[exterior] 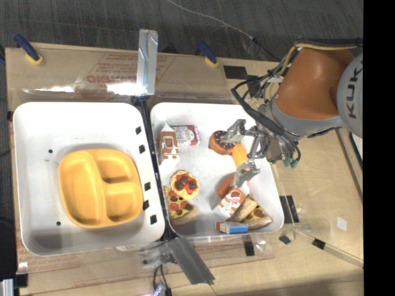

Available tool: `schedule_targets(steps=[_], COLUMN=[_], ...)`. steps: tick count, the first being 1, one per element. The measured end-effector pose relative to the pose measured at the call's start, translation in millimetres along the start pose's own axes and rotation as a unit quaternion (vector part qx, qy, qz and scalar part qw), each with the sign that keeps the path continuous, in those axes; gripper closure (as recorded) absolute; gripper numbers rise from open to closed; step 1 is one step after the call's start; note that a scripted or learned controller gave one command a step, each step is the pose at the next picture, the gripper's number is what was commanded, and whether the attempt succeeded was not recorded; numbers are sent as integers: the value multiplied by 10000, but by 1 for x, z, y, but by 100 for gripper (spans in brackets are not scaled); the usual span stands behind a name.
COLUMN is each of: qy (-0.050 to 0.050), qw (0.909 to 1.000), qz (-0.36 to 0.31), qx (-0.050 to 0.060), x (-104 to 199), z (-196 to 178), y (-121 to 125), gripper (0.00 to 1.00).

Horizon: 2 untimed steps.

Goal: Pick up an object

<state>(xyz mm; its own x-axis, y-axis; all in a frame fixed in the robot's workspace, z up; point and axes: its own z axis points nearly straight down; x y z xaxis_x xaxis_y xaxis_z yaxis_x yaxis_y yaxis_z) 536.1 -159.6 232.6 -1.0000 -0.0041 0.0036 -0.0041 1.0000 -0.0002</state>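
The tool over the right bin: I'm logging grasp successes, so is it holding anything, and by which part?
Nothing is held. The tool hangs open above the right white bin, with an orange carrot-shaped toy lying between its fingers, not gripped.

"KU" in dark letters on grey arm; red cardboard print unreadable.

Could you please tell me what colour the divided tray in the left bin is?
The divided tray is yellow, seen in the camera view.

Camera: I get one fixed view, mounted above the worktop.
Facing: down at a slant.
Coverage: both white bins, with the arm entering at right.
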Motion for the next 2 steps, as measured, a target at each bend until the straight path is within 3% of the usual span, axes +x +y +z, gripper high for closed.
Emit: schedule_targets(steps=[1,2], qy=[21,-38], qw=[9942,9978], qz=[-1073,-661], qx=[-20,-7], x=[-39,37], z=[135,140], y=[9,-34], gripper=[0,0])
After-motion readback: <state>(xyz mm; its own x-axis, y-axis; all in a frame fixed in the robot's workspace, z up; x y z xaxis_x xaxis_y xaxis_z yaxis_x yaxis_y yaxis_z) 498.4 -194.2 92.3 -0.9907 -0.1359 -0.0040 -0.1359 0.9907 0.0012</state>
